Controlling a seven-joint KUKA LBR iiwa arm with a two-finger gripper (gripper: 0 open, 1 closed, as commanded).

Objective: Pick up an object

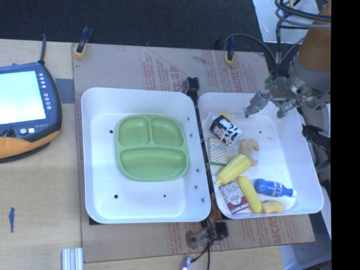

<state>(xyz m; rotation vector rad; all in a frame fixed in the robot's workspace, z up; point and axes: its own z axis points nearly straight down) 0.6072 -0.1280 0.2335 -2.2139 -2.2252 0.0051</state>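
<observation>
My gripper point(265, 109) hangs over the back of the right bin point(292, 139), its two fingers spread open with nothing between them. Below and to its left lie a black-and-white patterned box point(226, 131), a checkered waffle piece point(216, 149) and a tan curved piece point(248, 147). Nearer the front are two yellow corn-like pieces point(232, 169) point(249, 193), a red packet point(232, 197), a blue bottle point(274, 188) lying on its side and a small yellow piece point(273, 207).
The left bin point(95, 151) holds a green divided plate point(151, 147). A tablet-like pendant point(25, 108) lies on the bench at far left. Clamps point(82, 44) point(229, 50) pin the cardboard sheet at the back. Cables loop above the arm at top right.
</observation>
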